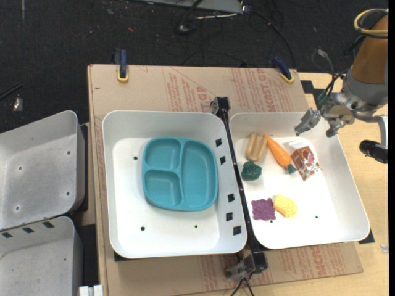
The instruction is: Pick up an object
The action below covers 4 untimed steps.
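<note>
Nothing is picked up yet, as far as the view shows. The gripper (321,123) hangs over the far right corner of the right bin (345,224), above the rim, with its two fingers spread wide apart and nothing between them. All the candidate things lie on the bin floor, to the left of and nearer than the gripper. A carrot (279,152) lies at a slant near the middle of the far half, with a tan bread roll (255,147) just to its left and a brown and white snack packet (305,161) just to its right, the packet being the nearest thing to the fingers. A small dark green piece (251,171) sits just near of the roll. Closer to the near side, a purple piece (263,209) and a yellow corn cob (285,206) lie side by side, touching or almost so. The left bin (120,227) holds a teal divided plate (180,173), which lies flat and well apart from the arm. By my judgement the task is at its opening stage: the arm has to settle over one thing, descend, close and lift. The packet or the carrot looks the likeliest target, but which one is meant cannot be told.
</note>
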Available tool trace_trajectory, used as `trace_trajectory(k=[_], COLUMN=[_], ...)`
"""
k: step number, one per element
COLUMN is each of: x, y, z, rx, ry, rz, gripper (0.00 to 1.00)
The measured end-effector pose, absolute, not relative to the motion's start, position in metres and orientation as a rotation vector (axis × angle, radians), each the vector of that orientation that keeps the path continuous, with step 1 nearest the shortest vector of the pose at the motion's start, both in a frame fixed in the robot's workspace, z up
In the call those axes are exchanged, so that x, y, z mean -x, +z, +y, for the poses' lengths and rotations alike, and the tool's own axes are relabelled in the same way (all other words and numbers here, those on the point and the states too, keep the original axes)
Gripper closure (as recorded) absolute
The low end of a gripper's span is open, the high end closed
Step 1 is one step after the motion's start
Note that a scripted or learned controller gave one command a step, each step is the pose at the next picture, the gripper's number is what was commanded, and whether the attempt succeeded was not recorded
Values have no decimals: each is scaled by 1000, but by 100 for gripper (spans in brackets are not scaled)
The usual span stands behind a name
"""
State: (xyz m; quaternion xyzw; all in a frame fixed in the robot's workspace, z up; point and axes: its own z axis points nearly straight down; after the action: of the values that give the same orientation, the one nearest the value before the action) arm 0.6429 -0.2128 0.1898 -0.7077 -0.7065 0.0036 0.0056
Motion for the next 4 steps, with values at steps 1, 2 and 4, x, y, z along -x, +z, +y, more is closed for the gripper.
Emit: trace_trajectory(k=[1,2,4], x=[-646,-640,-639], y=[198,153,92], z=[-212,-213,-217], rx=[2221,2220,2219], ry=[0,4,2], rz=[-2223,-2219,-2224], gripper=[0,0,0])
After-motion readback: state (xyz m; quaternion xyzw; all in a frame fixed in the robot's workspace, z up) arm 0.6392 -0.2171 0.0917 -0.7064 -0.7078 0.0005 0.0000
